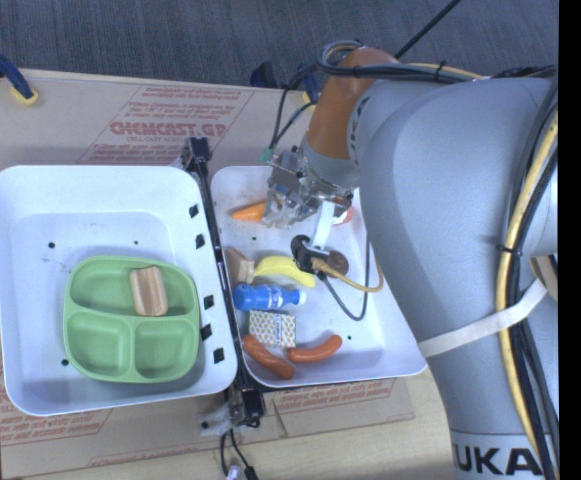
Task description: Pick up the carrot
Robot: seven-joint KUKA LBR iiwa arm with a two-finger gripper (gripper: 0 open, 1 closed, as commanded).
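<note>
The carrot (249, 211) is a small orange piece lying in the far left part of the right bin (370, 353). My gripper (282, 211) hangs just to the carrot's right, its tip close to or touching the carrot's right end. The big grey arm with its orange band comes in from the right and hides the bin's right side. Whether the carrot is between the fingers cannot be made out.
In the right bin lie a yellow banana (284, 270), a blue bottle (266, 297), a checkered packet (272, 327), two sausages (315, 348) and a brown item (237, 264). The left bin (30, 208) holds a green divided plate (100, 353) bearing a wooden block (148, 291).
</note>
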